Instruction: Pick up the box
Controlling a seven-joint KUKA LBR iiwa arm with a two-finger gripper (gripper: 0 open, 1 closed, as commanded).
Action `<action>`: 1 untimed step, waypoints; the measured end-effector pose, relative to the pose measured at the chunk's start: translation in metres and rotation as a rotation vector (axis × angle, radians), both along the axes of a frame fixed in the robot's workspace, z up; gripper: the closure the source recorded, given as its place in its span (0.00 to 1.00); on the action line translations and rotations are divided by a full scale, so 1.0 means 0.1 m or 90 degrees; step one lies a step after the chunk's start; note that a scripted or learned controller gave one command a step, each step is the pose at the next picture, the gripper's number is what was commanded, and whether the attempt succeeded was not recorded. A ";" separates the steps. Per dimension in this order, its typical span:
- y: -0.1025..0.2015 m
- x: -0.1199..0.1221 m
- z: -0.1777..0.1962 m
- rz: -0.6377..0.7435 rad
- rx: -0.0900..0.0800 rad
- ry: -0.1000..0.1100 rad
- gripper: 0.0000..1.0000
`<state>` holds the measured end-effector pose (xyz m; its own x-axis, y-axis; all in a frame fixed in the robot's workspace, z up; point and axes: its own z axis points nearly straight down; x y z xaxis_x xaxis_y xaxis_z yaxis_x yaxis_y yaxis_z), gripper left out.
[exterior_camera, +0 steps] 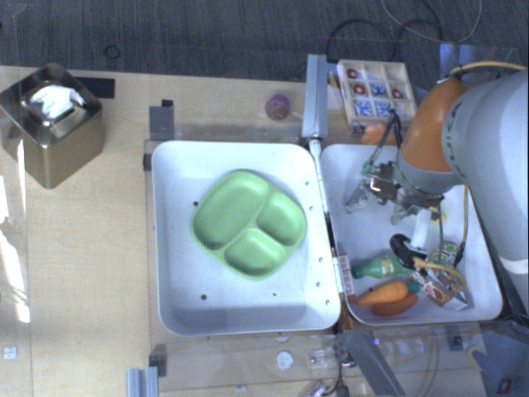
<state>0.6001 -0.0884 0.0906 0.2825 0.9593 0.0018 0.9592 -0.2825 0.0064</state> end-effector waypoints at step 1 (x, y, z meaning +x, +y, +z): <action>0.01 0.02 0.13 0.004 -0.001 -0.004 1.00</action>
<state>0.6025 -0.0877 0.1033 0.2759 0.9612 0.0014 0.9611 -0.2759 0.0133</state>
